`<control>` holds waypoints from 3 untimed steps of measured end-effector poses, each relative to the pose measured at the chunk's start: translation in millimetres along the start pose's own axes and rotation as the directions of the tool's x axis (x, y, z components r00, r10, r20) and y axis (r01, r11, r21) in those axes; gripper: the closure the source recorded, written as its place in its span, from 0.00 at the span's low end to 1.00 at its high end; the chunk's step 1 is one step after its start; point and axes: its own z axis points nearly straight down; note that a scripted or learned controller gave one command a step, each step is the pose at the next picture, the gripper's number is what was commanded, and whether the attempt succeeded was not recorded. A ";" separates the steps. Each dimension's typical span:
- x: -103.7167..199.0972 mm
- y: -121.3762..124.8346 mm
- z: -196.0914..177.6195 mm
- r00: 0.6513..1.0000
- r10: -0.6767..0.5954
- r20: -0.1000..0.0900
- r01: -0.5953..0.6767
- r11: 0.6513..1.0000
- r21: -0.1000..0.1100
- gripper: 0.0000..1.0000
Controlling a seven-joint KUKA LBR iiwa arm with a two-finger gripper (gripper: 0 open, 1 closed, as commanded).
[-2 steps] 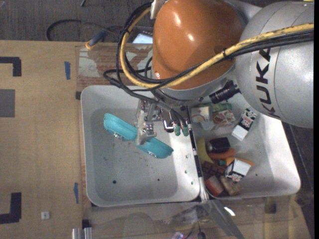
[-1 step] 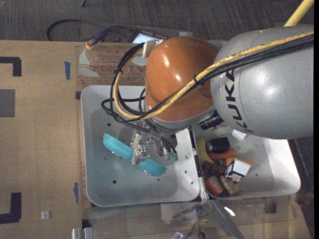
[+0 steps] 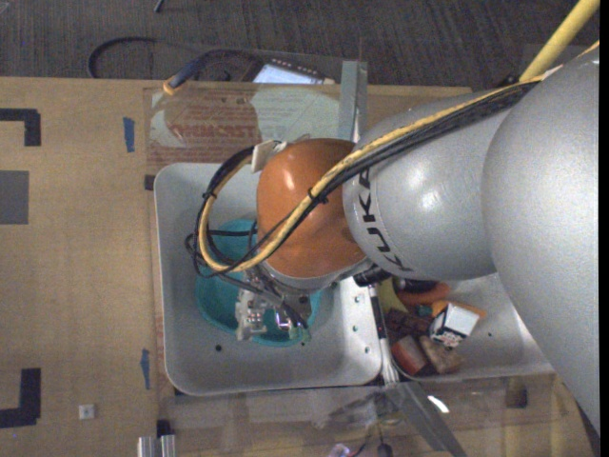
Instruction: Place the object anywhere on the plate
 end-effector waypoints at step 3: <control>-71.9 -84.7 -92.4 0.882 -0.472 0.003 0.472 0.882 0.001 1.00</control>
